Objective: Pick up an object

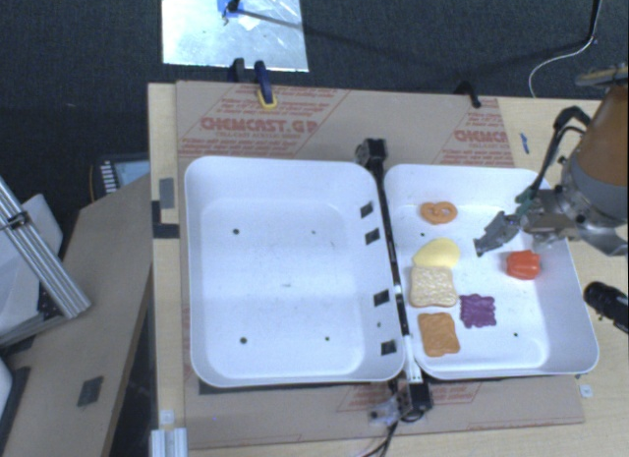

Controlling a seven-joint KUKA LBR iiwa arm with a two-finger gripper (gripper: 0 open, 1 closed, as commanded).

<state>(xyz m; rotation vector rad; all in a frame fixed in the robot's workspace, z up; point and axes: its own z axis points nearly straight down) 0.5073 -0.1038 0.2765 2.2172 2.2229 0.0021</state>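
Note:
The right bin (560,347) holds several small toy food pieces. An orange ring-shaped piece (438,212) lies at its far left, with a yellow piece (437,253) just nearer. A tan cracker-like slab (432,287) and an orange-brown slab (438,333) follow toward the front. Beside them is a purple piece (478,310), and a red-orange piece (524,264) lies to the right. My gripper (506,234) hangs low over the right bin, just up and left of the red-orange piece and right of the yellow one. I see nothing held in it.
The left bin (211,190) sits beside the right one, with a black hinge strip (385,249) between them. Both rest on a cardboard sheet (324,121) on the bench. A black cable (565,52) trails at the back right.

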